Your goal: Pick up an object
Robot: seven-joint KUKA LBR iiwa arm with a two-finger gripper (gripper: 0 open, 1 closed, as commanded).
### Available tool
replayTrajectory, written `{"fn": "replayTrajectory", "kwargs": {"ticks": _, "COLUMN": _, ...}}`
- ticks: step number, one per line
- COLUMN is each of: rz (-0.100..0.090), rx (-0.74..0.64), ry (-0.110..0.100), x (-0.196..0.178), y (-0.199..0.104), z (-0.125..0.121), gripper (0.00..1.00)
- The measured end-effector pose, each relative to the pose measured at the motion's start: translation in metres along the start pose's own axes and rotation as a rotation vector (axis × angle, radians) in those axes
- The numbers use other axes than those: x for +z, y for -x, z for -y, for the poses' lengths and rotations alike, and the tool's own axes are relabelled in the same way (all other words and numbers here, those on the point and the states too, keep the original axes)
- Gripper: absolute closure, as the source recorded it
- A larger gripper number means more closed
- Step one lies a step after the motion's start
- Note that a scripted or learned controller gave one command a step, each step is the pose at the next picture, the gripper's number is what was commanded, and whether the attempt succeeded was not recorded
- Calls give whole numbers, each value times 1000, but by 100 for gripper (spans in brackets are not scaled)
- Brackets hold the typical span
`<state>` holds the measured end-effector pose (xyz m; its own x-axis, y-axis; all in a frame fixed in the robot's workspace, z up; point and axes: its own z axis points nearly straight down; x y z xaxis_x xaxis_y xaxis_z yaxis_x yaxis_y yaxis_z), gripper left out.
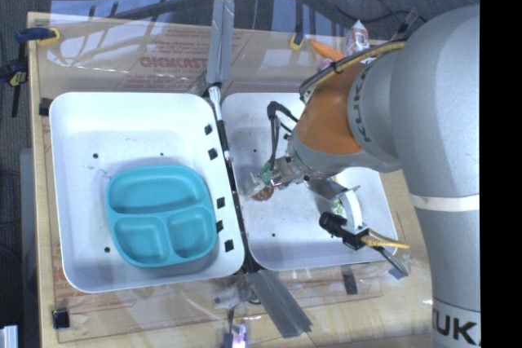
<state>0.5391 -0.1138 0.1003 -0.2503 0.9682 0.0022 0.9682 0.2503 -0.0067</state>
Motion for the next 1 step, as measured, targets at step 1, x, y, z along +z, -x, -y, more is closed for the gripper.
{"fn": "replayTrajectory", "kwargs": {"ticks": 1, "rz": 8, "rx": -6, "ry": -2, "x": 8, "y": 1, "z": -35, "gripper": 100}}
